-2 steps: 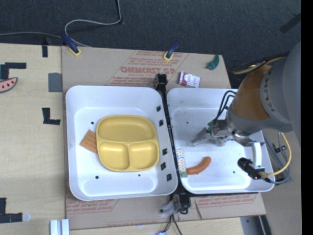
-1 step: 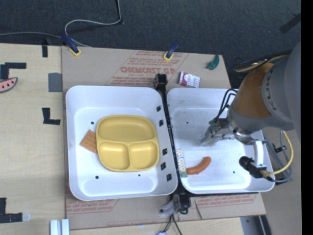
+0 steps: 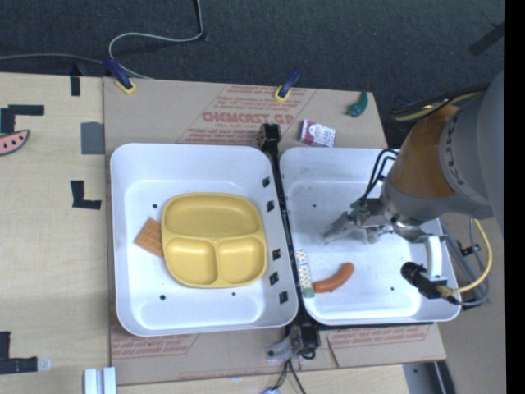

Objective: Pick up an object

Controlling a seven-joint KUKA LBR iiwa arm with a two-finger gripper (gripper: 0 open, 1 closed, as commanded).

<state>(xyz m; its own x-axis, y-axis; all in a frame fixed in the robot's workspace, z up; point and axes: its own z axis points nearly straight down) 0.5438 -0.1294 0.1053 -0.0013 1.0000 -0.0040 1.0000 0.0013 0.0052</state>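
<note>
While the grey arm (image 3: 459, 162) with its orange band (image 3: 422, 158) reaches in from the right, its claw (image 3: 344, 228) sits low inside the right bin (image 3: 328, 171). The claw is small and partly blurred, so I cannot tell how it is set. Nothing can be seen held in it.

Below the claw, a little apart from it, an orange hot dog (image 3: 334, 278) lies flat on the floor of the right bin. It lies at a slant, with one end near the bin's left wall and the other end higher and more to the right. It is not touching the claw.

Over in the left bin (image 3: 131, 179), a yellow tray (image 3: 215, 240) with three hollows lies in the middle. A brown flat cracker-like piece (image 3: 150, 236) peeks out from under the tray's left edge.

Both bins rest side by side on a brown cardboard sheet (image 3: 238, 117) with red print, and the sheet lies on the pale surface (image 3: 49, 220). Two yellow and blue clips (image 3: 287, 87) hold the top edge of the cardboard. A small red and white packet (image 3: 316, 133) lies on the cardboard just above the right bin. A little green thing (image 3: 358, 103) lies near the cardboard's top right corner. A white cable (image 3: 156, 35) loops across the dark floor at the top.
</note>
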